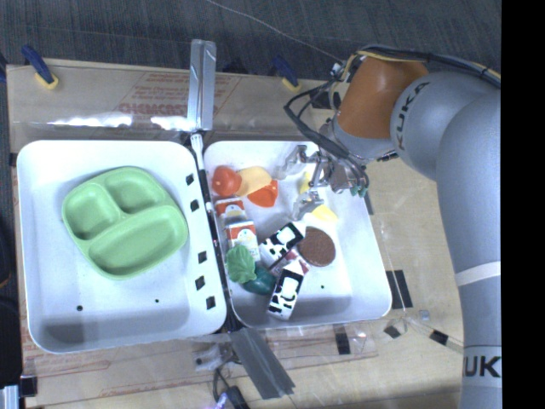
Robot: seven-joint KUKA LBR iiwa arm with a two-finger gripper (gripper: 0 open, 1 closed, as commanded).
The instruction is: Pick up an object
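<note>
1. Reaching in from the right of the frame, the grey arm (451, 169) with its orange band (375, 96) hangs over the upper right part of the right bin (362, 292).
2. Its claw (311, 181) points down and left into that bin; the metal fingers (298, 158) look slightly spread, with nothing visibly between them, though how far they part is hard to judge at this size.
3. Just below the claw lies a pale yellow piece (322, 215), very close to the lower fingertip; whether they touch cannot be told.
4. Left of the claw, at the upper left of the right bin, sit a red tomato-like ball (225, 180), a yellow item (254, 177) and an orange wedge (264, 195), bunched together.
5. Lower in the bin are a brown round disc (318, 246), two black-and-white patterned blocks (286, 288), a small carton (238, 228) and a green leafy toy (241, 264).
6. Filling the left half of the frame, the left bin (51, 313) holds a green divided plate (123, 220).
</note>
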